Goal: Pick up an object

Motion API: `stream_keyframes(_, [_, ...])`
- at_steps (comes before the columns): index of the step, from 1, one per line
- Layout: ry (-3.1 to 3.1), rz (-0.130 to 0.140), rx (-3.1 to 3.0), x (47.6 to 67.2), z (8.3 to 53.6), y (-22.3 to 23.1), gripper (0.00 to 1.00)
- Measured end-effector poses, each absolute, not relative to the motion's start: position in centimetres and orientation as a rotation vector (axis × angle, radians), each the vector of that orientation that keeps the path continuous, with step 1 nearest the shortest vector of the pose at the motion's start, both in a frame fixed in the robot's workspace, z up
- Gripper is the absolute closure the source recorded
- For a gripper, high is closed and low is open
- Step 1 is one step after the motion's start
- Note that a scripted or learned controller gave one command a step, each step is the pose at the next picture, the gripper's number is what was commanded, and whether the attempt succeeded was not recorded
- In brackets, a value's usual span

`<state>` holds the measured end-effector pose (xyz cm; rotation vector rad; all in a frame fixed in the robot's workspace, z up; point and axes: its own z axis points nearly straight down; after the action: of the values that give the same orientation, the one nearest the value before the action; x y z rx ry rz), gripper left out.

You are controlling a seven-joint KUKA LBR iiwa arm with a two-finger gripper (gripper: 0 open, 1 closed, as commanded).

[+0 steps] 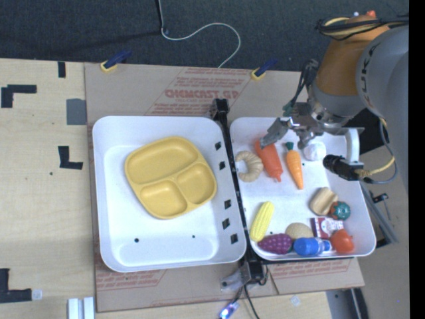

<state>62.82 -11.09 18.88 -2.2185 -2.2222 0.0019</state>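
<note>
My two-finger gripper (287, 135) hangs spread open with nothing between its fingers, in the upper right of the frame over the right white bin (364, 208). Just below lie the red-orange toy carrot (270, 161) and a smaller orange carrot (295, 168).

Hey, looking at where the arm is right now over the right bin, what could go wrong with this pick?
The gripper hangs over the bin's back end, where two carrots lie side by side: it may nudge both or catch neither. The bagel sits close beside them and could get shoved against the bin wall.
</note>
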Motion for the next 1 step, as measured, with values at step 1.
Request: stream_keyframes(1, [-2.220,0.006,-2.218,64.02,7.95,-12.69,0.00])
